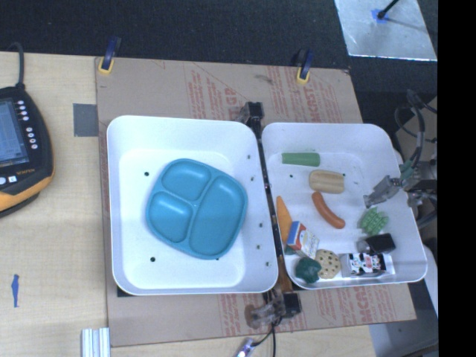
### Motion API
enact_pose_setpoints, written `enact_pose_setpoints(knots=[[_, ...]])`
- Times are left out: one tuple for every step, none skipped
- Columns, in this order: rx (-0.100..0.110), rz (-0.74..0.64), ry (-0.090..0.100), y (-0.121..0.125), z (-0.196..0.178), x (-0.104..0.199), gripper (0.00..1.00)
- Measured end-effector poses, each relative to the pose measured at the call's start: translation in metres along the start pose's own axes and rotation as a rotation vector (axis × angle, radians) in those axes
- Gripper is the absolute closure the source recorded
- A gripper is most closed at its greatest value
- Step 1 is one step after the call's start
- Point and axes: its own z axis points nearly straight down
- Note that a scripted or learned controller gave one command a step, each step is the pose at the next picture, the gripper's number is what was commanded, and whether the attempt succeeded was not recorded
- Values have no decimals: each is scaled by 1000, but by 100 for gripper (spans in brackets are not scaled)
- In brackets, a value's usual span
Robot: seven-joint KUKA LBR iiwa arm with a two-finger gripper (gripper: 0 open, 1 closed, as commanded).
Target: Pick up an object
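1. Scanning from the left bin (126, 199), I see just a blue divided plate (196, 207).
2. In the right bin (387, 143), the sausage (328, 209) looks light, smooth, maybe slippery; I'd pinch across its reddish-orange middle.
3. The gripper (383, 190) sits at the right rim, holding nothing; its opening I cannot tell.

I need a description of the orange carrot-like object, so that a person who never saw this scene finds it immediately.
Look at the right white bin, the one full of small items. Along its left wall lies the carrot, a long, thin orange shape running lengthwise beside that wall. The sausage nearby is redder, shorter and rounded at both ends.
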Motion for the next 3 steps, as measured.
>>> enact_pose_setpoints(knots=[[1, -2, 0, 4, 145, 45, 0], [-1, 0, 0, 87, 144, 73, 0], [1, -1, 0, 87, 134, 72, 100]])
